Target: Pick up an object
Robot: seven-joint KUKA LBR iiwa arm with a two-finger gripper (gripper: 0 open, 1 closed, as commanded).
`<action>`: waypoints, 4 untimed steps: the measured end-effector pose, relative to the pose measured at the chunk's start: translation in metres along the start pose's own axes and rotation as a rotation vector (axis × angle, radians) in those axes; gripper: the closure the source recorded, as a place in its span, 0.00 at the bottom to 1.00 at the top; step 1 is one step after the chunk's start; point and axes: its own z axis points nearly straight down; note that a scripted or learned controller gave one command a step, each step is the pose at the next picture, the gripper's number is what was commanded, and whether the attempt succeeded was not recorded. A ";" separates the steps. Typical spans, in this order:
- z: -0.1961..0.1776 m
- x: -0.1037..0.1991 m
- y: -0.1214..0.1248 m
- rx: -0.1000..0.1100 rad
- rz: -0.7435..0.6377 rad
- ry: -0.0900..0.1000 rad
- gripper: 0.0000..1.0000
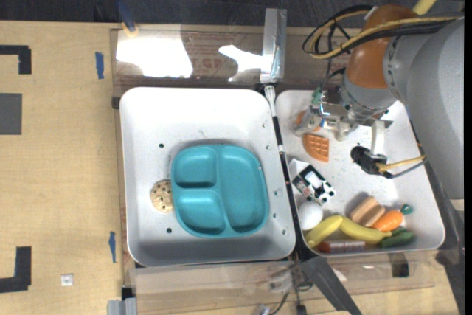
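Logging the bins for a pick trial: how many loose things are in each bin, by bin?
Left bin: 2, the teal tray and cookie.
Right bin: 7, waffle, cow, egg, banana, hotdog, carrot, cucumber.
Total: 9

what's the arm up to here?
The arm's gripper is down in the right bin, over the orange waffle near the bin's far left corner. Nothing is visibly held. A banana, carrot and other toys lie along the near edge. The left bin holds a teal tray and a cookie.
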 end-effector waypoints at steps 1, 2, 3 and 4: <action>-0.013 0.001 0.002 -0.005 -0.003 -0.002 1.00; -0.012 0.001 0.001 -0.004 -0.003 -0.002 0.00; 0.000 -0.015 -0.034 -0.002 0.013 -0.001 0.00; -0.034 -0.076 -0.113 0.002 0.010 -0.001 0.00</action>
